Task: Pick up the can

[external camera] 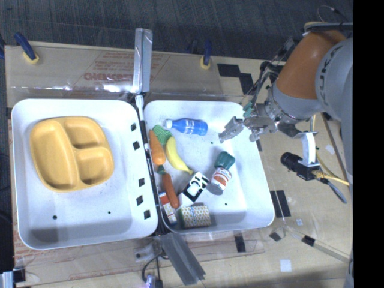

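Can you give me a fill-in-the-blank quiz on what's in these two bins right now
1. The yellow tray lies in the ____ bin.
2. The banana lies in the ____ bin.
3. The colour of the bottle near that bin's far wall is ____.
4. The can lies at that bin's ____ edge, away from the gripper.

Missing words: left; right; blue; near
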